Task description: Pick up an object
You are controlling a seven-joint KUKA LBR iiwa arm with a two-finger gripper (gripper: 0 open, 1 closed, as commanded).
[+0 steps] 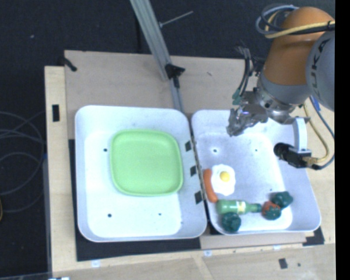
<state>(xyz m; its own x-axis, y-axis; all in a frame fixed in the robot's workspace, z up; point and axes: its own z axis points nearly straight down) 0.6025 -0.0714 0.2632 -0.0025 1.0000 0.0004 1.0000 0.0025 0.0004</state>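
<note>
Nearest the camera, along the lower wall of the right bin point(306, 182), we find a row of small items: a dark green piece point(231, 221) at about 7 o'clock within that bin, a green bottle-shaped toy point(238, 206) lying on its side just above it, and two dark green pieces with reddish parts point(272, 211) and point(282, 199) at about 5 o'clock. The bottle's pale end points toward 3 o'clock and comes close to the nearer reddish piece. We can read no label or writing on any of these items; they are too small to tell.

At 9 o'clock within the right bin, a fried-egg toy point(223, 178), white with a yellow centre, lies flat beside an orange carrot-like stick point(209, 185), which runs along the bin's left wall. Egg and stick appear to touch.

We see the left bin point(90, 156) holding a light green square plate point(146, 162) with rounded corners, lying flat near its middle.

The gripper point(238, 124) hangs over the right bin's 12 o'clock corner, well apart from the egg and the row of toys, with nothing visible between its fingers. We cannot tell whether the fingers stand apart or together, since they merge into one dark shape. Above it we see the orange band point(294, 39) of the arm, and part of a letter on the grey housing at the frame's edge is not legible.

A grey metal rail point(154, 37) crosses the bench point(122, 80) from 12 o'clock toward the gap between the bins.
</note>
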